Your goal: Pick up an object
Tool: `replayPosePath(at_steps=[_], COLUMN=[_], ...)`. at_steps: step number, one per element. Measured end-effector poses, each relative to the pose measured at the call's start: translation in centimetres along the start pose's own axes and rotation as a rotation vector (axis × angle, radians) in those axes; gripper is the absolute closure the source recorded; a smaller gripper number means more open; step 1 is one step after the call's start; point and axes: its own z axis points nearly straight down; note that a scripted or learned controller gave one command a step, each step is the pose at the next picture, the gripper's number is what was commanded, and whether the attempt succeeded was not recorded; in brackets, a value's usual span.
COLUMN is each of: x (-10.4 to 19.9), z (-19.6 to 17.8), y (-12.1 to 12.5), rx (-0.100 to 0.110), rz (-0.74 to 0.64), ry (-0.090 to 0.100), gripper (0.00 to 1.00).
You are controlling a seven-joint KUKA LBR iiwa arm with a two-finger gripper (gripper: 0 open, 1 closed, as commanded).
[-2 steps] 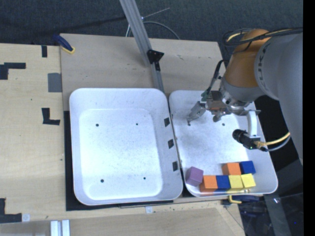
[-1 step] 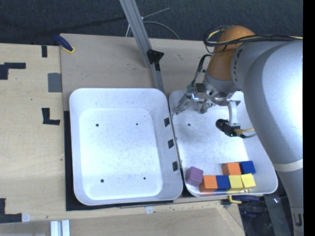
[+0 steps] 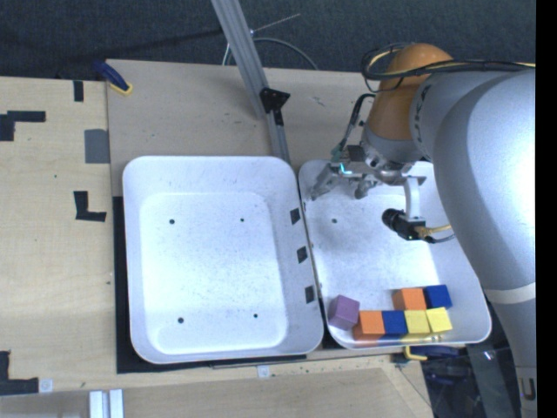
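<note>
Nearest us, the arm looms over the right bin; its gripper hangs at the bin's far end, nothing visibly held, and we cannot tell how it stands. Well apart, along the near wall, sit small blocks, which we judge light, stiff, best pinched on flat sides. We read no writing

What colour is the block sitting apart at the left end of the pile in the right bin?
Purple block, seen clearly in the camera view.
</note>
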Motion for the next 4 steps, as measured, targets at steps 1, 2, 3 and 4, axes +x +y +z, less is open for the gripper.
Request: replayPosePath(at_steps=[1, 2, 3, 4], x=[3.7, 5.2, 8.1, 9.0], z=[-10.1, -9.5, -9.6, -9.5], y=[-4.1, -7.2, -8.3, -8.0], rx=[-0.007, 0.002, 0.001, 0.0], rz=[-0.002, 0.001, -0.001, 0.0], ry=[0.003, 0.002, 0.002, 0.002], gripper=[0.0, 0.0, 0.0, 0.0])
